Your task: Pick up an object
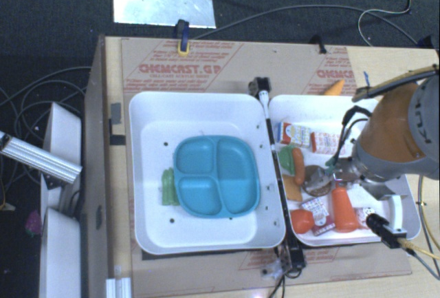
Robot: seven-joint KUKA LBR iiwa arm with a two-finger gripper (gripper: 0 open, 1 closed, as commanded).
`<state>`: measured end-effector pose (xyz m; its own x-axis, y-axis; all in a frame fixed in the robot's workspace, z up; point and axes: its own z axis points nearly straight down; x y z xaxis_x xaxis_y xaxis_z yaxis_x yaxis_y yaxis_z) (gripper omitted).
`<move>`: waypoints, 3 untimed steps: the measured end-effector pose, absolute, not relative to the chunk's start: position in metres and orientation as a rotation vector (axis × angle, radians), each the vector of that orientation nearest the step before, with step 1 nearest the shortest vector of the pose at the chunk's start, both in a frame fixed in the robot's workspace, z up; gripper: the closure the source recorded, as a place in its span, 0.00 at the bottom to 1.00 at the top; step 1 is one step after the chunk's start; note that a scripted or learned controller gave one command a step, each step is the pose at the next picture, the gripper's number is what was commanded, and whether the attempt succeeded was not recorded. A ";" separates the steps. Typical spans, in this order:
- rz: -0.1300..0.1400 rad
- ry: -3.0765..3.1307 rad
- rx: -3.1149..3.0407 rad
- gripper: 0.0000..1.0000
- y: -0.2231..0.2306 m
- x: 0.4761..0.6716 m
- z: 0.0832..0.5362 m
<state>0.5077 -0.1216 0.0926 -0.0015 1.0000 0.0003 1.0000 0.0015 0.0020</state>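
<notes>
Toy food crowds the right bin (412, 221) — a carton (297, 133), a small carrot (298, 161), an orange bottle-like piece (343, 209), a red-orange round piece (301, 221) and a printed packet (317, 211) lie jumbled together, so any pick must be made from a tight pile. KUKA's arm (395, 131) hangs low over that bin, its pincer (328, 176) down among the pieces beside a grey disc-like thing (317, 182) — I cannot tell its state, nor whether anything is gripped. In the left bin (148, 114) sit a blue divided plate (216, 176) and a green piece (168, 188), well apart from the arm. Both bins rest on the cardboard-covered desk (206, 66)
</notes>
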 end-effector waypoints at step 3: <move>0.000 2.221 2.218 1.00 -0.119 0.556 0.191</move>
